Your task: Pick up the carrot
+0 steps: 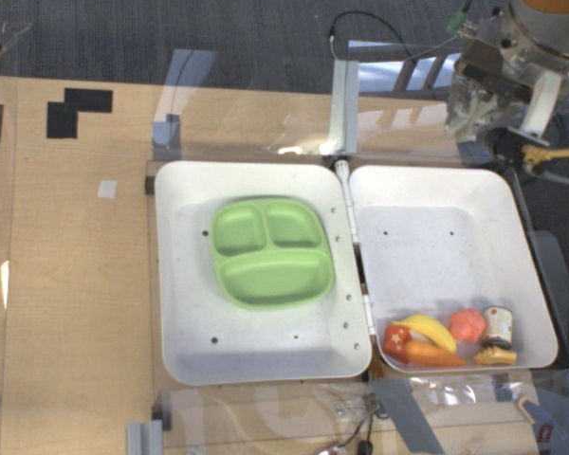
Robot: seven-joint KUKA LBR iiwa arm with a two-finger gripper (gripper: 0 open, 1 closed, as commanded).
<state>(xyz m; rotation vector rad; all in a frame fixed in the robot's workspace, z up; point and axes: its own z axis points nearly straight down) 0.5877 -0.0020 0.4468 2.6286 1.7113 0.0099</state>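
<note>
Gripper [474,112] hovers beyond the right bin [436,216], finger state impossible to tell, while the carrot [433,354] lies wedged under the banana [431,331] at the near edge, so approach low along its length.

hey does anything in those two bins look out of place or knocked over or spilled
Nothing looks spilled or damaged. The toy food, including the carrot, banana and a small can, is crowded into the near corner of the right bin. The green plate lies flat in the left bin.
</note>
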